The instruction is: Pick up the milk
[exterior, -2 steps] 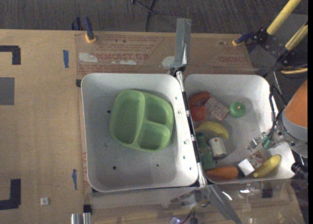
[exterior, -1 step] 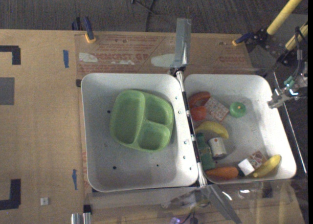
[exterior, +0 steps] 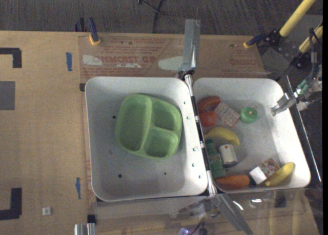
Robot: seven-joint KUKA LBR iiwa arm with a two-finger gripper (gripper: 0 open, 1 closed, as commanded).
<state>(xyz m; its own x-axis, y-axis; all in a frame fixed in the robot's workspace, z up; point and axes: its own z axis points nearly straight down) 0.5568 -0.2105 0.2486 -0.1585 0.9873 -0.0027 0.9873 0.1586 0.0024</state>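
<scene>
Reaching for the milk carton [exterior: 263, 170] from where the gripper [exterior: 283, 105] hangs now looks risky. The gripper sits at the right bin's [exterior: 266, 86] upper right edge, well apart from the carton and holding nothing; whether its fingers are spread or pressed together I cannot tell, since they are small and blurred at this angle.

The milk carton, a small box with a white end and a printed red and white side, lies tipped over near the bin's lower right corner. A yellow banana [exterior: 281, 174] touches it on the right, and an orange carrot-like piece [exterior: 233, 180] lies just beside it on the left. That crowding is the main hazard: as I judge it, fingers coming down could land on the banana or wedge against it, pushing the carton aside instead of closing around it. The carton is also close to the bin's lower wall, so a finger may strike the rim.

A second danger is mistaken identity. Another printed box [exterior: 226, 114] lies near a green round piece [exterior: 249, 115], and a small can [exterior: 227, 154] lies below a second banana [exterior: 222, 135]; a grasp aimed at either would miss the task.

The green divided plate [exterior: 148, 125] in the left bin [exterior: 102, 177] plays no part
</scene>
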